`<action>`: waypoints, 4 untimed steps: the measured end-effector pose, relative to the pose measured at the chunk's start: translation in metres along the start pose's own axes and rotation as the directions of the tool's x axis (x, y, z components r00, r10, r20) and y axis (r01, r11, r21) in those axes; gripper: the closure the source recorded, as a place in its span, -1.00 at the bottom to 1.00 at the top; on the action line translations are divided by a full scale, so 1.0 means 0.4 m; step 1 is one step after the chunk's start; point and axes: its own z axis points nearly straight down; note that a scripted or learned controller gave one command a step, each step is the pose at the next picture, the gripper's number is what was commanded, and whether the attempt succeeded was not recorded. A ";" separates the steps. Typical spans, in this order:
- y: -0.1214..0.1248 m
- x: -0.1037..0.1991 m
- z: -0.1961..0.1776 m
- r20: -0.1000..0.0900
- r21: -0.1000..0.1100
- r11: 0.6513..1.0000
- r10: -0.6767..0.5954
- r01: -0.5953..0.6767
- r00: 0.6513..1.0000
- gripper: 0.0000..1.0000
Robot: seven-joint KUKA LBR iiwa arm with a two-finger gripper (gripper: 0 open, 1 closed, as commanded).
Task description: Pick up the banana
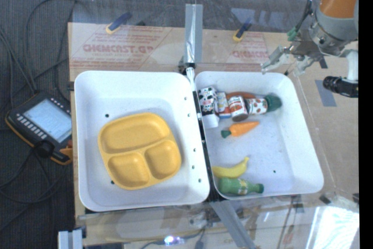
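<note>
A: Where does the banana (231, 169) lie?

B: In the right bin (294, 143), toward six o'clock of that bin, near its lower wall. It lies flat, its curved tip pointing toward one o'clock. A green bottle (240, 186) lies just beside it at six o'clock, on its side.

A: And the gripper (285, 63)?

B: Above the bin's upper rim, at about one o'clock from the bin's centre, well apart from the banana. Its two fingers (271, 61) are spread, with nothing between them. The grey arm (338, 3) with its orange band rises toward one o'clock behind it.

A: What else sits in the right bin?

B: A row of items along the twelve o'clock side: a black-and-white carton (206, 98), a small can (236, 107), and a bottle with a dark green cap (263, 105) lying sideways. A toy carrot (240, 129) lies just below that row, at the centre.

A: The left bin (93, 183)?

B: It holds a yellow divided tray (140, 150), lying flat at its centre. A handheld pendant (41, 122) rests on the floor at nine o'clock of that bin.
</note>
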 end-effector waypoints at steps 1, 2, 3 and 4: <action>-0.126 0.037 0.185 0.002 0.002 0.997 -0.079 0.079 0.997 -1.00; -0.302 0.132 0.143 0.001 0.001 0.986 -0.165 0.165 0.986 -1.00; -0.416 0.197 0.443 0.003 -0.010 0.987 -0.162 0.162 0.987 -1.00; -0.414 0.199 0.418 0.001 -0.012 0.987 -0.161 0.161 0.987 1.00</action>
